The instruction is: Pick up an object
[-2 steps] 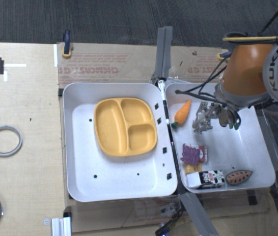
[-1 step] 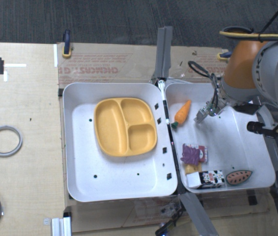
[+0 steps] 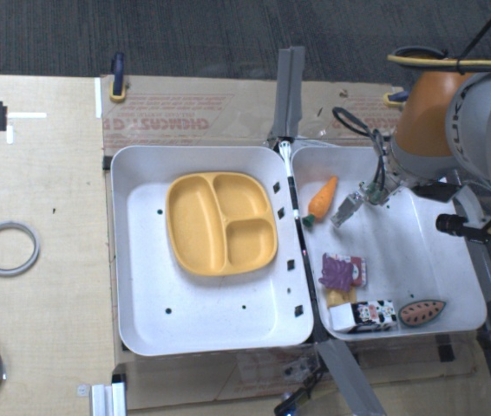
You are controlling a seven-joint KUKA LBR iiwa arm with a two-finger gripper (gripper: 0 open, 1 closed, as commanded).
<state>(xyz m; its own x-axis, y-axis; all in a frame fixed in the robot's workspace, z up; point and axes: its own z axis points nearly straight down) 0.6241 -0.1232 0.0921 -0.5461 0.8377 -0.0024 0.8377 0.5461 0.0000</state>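
The arm hangs over the right bin [image 3: 454, 258], and the pincer [image 3: 348, 211] points down toward the bin's upper left, just beside the toy carrot [image 3: 322, 197]. Nothing sits between its fingers; whether they stand wide or narrow I cannot tell from this slanted look, they are too small and grey against the white.

The carrot lies near the divider between the bins, tip up, green end down. It looks light, stiff and smooth, likely plastic, so it may slip; a grip across the thick middle of the orange body seems the safest bet.

Lower down lies a purple bunch [image 3: 341, 272], perhaps toy grapes, lumpy and easy to pinch. Under it sits a black-and-white piece [image 3: 365, 315] tight to the front wall, awkward to reach, and a flat brownish oval [image 3: 422, 311] that offers little height to grab.

In the left bin [image 3: 141, 319] rests a yellow divided plate [image 3: 222, 224], broad and shallow, hard for two fingers.

The arm's bulk covers the right bin's far corner.
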